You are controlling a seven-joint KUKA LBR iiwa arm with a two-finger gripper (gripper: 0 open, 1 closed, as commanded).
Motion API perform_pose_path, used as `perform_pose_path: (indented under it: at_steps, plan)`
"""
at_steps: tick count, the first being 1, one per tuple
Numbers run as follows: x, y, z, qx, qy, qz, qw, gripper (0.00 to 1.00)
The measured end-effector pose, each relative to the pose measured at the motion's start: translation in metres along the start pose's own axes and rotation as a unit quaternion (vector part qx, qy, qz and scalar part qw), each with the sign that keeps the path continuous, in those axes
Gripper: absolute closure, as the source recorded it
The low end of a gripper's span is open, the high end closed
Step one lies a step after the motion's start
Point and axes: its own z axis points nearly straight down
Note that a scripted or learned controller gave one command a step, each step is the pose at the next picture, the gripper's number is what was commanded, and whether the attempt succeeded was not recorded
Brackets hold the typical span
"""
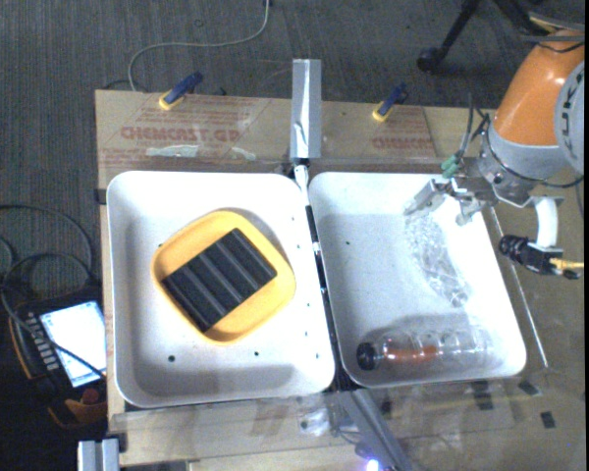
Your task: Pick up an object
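Note:
My gripper point(444, 204) hangs over the far right part of the right bin point(373, 263). Its two fingers stand spread and open with nothing between them. Just below the fingers lies a crumpled piece of clear plastic point(437, 258). A clear bottle point(422, 349) with brown liquid and a dark cap lies on its side along the right bin's near wall. In the left bin point(137, 214) rests a yellow object with a black ribbed top point(224, 275).
A metal post point(305, 111) stands at the back between the two bins. Two blue-and-yellow clamps point(180, 90) hold the cardboard board behind the bins. Cables and a small device point(64, 337) lie on the floor at the left.

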Motion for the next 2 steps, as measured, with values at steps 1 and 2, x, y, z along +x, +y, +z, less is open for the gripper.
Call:
perform_pose_path:
  at_steps: [1,2]
  plan:
    - [-0.032,-0.003,0.103,-0.004,0.0,0.055,0.9985,0.0]
    - [-0.046,-0.093,-0.01,-0.001,-0.001,-0.01,1.0,0.0]
